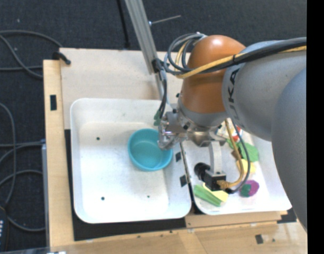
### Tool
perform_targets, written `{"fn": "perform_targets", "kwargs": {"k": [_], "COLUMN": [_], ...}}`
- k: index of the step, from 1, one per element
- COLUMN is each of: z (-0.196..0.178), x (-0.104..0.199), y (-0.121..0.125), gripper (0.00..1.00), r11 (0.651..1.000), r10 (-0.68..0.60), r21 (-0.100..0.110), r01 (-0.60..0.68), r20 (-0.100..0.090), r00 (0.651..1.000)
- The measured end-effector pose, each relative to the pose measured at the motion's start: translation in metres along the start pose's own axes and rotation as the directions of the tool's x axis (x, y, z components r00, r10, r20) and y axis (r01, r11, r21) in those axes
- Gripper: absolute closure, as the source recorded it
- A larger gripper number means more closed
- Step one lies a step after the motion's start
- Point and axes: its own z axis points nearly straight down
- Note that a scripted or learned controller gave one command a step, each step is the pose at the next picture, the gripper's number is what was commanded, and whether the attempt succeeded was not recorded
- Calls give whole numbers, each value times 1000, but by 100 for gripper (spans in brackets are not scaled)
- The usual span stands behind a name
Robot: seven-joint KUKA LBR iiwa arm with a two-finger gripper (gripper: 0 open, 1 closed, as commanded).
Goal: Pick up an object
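A light blue bowl [146, 151] sits upright in the left white bin [98, 194], close to that bin's right wall. My gripper [166, 139] hangs from the orange-banded wrist right at the bowl's upper right rim, touching or nearly touching it. The wrist hides whether anything is gripped.
The right bin [267, 197] holds a green piece [205, 193] and a yellow piece [221, 197] at its front, a purple thing [250, 188], another green thing [252, 153] and a red bit [235, 137]. The arm covers most of that bin. A metal post [141, 28] rises behind the bins.
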Motion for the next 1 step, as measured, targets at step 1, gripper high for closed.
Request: {"fn": "perform_targets", "kwargs": {"k": [1], "z": [0], "x": [-3], "y": [0], "gripper": [0], "r11": [1000], "r10": [5], "r21": [1], "r01": [-5], "r20": [2], "r00": [1000]}}
